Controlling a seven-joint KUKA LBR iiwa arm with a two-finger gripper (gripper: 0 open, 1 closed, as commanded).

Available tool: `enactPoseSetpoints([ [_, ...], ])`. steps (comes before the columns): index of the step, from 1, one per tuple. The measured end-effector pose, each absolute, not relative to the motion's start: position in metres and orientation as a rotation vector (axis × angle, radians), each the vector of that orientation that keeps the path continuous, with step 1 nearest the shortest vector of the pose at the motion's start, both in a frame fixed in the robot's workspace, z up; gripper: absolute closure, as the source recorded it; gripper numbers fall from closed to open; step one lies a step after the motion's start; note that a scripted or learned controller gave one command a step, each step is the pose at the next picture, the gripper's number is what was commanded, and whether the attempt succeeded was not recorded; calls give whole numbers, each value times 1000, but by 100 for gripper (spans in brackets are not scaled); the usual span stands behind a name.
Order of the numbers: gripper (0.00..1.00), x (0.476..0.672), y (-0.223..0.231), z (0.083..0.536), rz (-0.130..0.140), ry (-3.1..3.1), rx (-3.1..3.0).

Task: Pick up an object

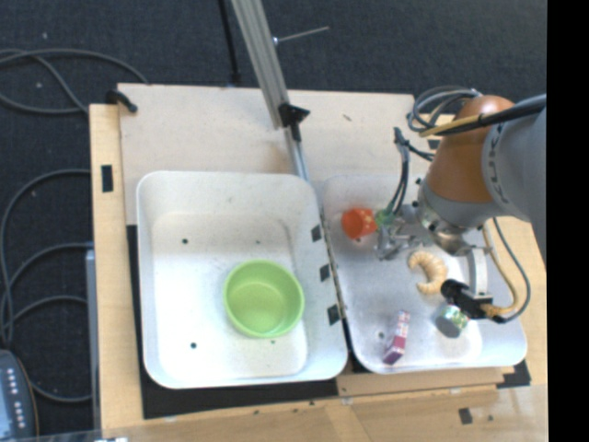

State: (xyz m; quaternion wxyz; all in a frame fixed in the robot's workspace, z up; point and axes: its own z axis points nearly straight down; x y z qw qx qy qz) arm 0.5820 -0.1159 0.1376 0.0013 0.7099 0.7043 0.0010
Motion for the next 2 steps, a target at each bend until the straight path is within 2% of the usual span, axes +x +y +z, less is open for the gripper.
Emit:
enactPoseSetpoints([
  [1,100,584,-117,198,1,2224,2217],
  [2,100,586,-118,237,6,2221,2215],
])
